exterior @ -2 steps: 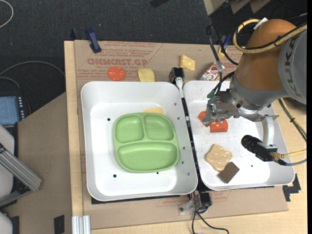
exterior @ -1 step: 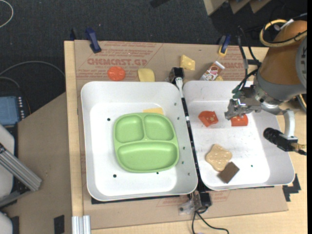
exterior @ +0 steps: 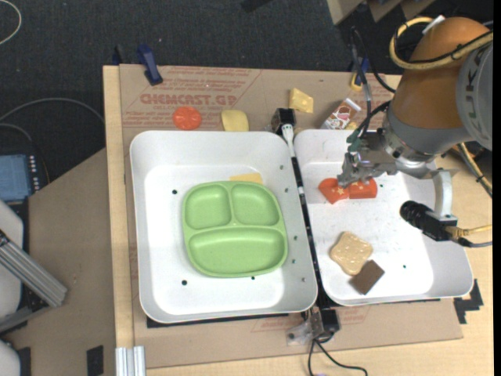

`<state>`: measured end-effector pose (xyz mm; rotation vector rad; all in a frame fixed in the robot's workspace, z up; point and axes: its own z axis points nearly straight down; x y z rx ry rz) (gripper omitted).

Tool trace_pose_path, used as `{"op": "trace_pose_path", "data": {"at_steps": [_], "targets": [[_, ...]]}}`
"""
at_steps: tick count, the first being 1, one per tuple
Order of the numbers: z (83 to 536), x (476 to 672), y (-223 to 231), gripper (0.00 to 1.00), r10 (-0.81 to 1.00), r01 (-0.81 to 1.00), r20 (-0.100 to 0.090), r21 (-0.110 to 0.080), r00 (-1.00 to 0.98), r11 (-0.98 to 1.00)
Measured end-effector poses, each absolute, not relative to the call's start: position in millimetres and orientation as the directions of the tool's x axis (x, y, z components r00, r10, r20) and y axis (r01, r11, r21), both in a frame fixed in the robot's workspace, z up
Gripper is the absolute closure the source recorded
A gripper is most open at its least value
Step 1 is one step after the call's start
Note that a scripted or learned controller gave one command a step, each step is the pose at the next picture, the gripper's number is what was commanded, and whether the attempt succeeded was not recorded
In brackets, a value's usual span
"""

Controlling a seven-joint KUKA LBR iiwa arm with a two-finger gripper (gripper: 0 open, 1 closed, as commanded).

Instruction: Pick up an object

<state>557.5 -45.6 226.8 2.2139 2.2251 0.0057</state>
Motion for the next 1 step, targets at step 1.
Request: {"op": "trace_pose_path", "data": {"at_steps": [1], "targets": [[180.5,548.8,-142.7,1.00,1.000,1.000,-0.001,-0.006,0.009,-0.009]]}}
